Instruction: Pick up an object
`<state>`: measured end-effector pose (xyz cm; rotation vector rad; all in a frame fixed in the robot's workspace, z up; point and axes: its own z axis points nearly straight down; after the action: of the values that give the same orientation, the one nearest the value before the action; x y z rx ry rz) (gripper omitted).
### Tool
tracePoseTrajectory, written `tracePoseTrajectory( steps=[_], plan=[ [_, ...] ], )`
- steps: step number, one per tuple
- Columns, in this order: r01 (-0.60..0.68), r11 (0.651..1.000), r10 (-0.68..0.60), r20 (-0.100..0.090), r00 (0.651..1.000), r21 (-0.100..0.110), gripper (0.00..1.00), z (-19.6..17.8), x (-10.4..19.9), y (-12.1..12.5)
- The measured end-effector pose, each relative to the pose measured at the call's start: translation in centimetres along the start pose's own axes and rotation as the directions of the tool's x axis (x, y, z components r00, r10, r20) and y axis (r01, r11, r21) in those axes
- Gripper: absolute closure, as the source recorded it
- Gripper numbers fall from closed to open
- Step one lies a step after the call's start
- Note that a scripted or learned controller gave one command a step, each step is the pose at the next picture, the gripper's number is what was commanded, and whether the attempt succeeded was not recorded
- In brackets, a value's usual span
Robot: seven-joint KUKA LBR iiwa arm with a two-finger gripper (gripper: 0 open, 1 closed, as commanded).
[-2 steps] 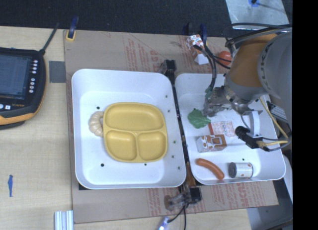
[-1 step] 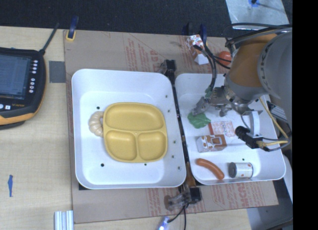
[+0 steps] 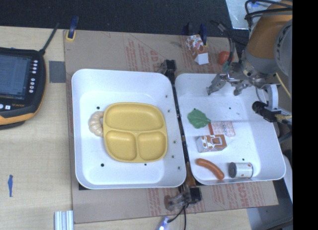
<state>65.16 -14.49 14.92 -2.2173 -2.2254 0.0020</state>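
Note:
My gripper (image 3: 226, 88) hangs over the far part of the right bin (image 3: 258, 124), its two fingers spread wide and open with nothing between them. Closer to the camera in that bin lie a green leaf-shaped piece (image 3: 198, 118), a flat red-and-white carton (image 3: 214, 138), an orange-red sausage (image 3: 209, 168) and a small silver can (image 3: 240, 169) on its side. The leaf lies roughly a hand's width nearer and to the left of the fingers.
The left bin (image 3: 84, 100) holds a yellow divided plate (image 3: 135, 131) with a beige lumpy item (image 3: 95, 123) at its left rim. Behind the bins stand a small carton (image 3: 197, 47) and a red object (image 3: 224, 56). A teach pendant (image 3: 17, 85) lies at far left.

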Motion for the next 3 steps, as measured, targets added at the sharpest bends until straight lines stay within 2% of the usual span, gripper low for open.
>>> tracePoseTrajectory(
  steps=[1, 2, 3],
  plan=[
    [0.001, 1.0, -0.001, -0.001, 1.0, 0.004, 0.0, 0.6, 4.1, -8.1],
    [0.002, 1.0, -0.002, 0.0, 1.0, 0.006, 0.0, 5.8, 5.2, -6.3],
    [0.004, 1.0, -0.004, 0.001, 1.0, 0.006, 1.0, 4.7, 5.1, -6.3]
  ],
)
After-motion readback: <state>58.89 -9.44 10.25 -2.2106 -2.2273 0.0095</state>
